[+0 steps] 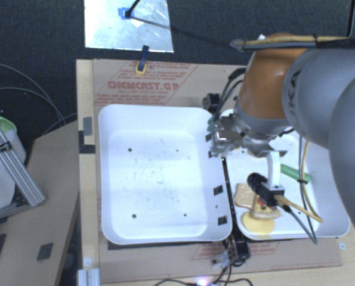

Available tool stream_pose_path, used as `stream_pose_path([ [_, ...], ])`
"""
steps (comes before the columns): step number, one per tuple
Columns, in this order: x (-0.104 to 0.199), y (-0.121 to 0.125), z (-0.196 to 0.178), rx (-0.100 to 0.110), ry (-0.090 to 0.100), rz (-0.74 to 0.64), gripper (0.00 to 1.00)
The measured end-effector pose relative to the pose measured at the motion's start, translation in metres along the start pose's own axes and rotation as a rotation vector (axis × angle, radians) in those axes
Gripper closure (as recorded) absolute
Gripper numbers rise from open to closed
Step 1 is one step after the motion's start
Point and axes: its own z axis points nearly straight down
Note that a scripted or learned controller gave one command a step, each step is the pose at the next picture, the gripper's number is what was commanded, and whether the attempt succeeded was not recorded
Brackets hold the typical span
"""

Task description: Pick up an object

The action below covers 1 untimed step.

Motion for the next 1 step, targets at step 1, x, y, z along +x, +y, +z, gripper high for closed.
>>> stream_pose_path([
  [1, -0.0036, 0.0548, -0.1235, 0.000, 0.002, -0.010, 1.00],
])
